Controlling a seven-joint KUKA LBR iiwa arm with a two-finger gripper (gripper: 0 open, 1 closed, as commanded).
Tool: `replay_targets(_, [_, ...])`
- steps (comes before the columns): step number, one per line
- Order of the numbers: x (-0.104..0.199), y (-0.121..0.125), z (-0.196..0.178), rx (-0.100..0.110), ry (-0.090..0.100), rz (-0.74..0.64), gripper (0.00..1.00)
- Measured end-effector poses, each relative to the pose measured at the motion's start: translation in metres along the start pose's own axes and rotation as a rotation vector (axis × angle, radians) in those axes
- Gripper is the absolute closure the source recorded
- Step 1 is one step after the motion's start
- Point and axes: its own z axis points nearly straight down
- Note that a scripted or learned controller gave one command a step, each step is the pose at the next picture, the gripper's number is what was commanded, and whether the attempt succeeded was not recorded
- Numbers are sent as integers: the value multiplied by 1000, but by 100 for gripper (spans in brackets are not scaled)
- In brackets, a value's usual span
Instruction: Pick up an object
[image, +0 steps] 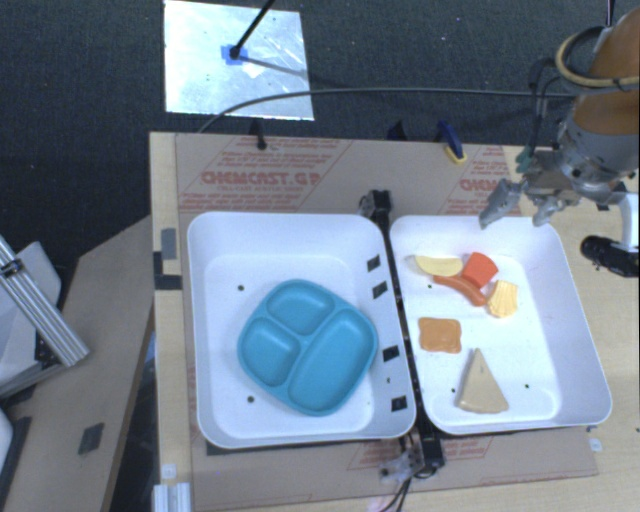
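Observation:
My gripper (522, 208) hangs over the far edge of the right bin (580, 330), its two fingers spread apart and open with nothing between them. Below it in that bin lie several toy food pieces: a pale yellow slice (438, 265), an orange-red piece (474, 279), a yellow chunk (503, 298), a flat brown square (440, 334) and a tan wedge (481, 384). The gripper is above and to the right of the cluster, touching none of it.
The left bin (215, 290) holds a blue divided plate (307, 346). A black hinge strip (392, 310) runs between the bins. A shiny sheet (238, 62) lies on the dark floor at the back. An aluminium rail (35, 305) sits at far left.

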Motion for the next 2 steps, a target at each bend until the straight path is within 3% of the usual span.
replay_targets(1, [0, 2, -7, -11, -2, -2, 0])
replay_targets(2, [-2, -6, 51, -7, -1, 0, 0])
